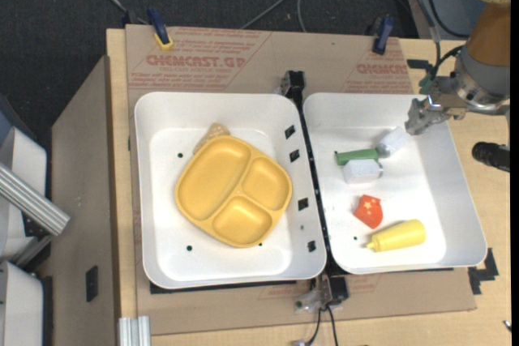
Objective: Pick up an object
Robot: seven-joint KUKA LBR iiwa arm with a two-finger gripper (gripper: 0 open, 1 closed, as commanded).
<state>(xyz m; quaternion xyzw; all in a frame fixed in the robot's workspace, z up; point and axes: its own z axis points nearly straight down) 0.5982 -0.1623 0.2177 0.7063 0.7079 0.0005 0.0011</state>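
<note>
In the right bin (454, 174) lie a green-handled tool with a white head (359, 163), a small pale grey-white piece (395, 142), a red object (368, 210) and a yellow squeeze bottle (397, 236) on its side. My gripper (417, 117) hangs over the bin's upper right part, just up and right of the pale piece, below the grey arm with its orange band (491, 35). Nothing visible is held by it.
The left bin (154, 174) holds a yellow divided plate (233, 190) with a tan object (216, 130) poking out behind its top edge. Black clips (293, 82) join the bins along the middle. Blue clamps (160, 31) hold the cardboard base at the back.
</note>
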